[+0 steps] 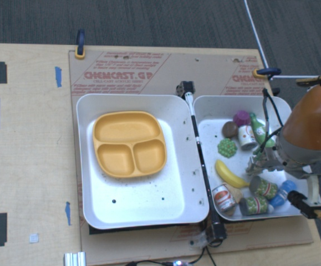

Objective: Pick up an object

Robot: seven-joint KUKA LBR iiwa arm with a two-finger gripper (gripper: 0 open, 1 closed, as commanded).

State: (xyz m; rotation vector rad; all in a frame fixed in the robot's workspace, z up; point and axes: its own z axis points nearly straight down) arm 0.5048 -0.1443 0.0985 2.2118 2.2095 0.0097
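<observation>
Camera view is showing the gripper (258, 166) hanging low in the right bin (204, 148), among crowded toys beside the banana (230, 174); its grip state cannot be told.

Grey arm (307, 162) w/ orange band, black cables, metallic end effector (258, 166)

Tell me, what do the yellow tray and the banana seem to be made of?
Tray: probably moulded plastic, matt, with an even colour and rounded compartments. Banana: likely a plastic toy, smooth, uniformly yellow with a slight sheen; real fruit cannot be ruled out.
</observation>
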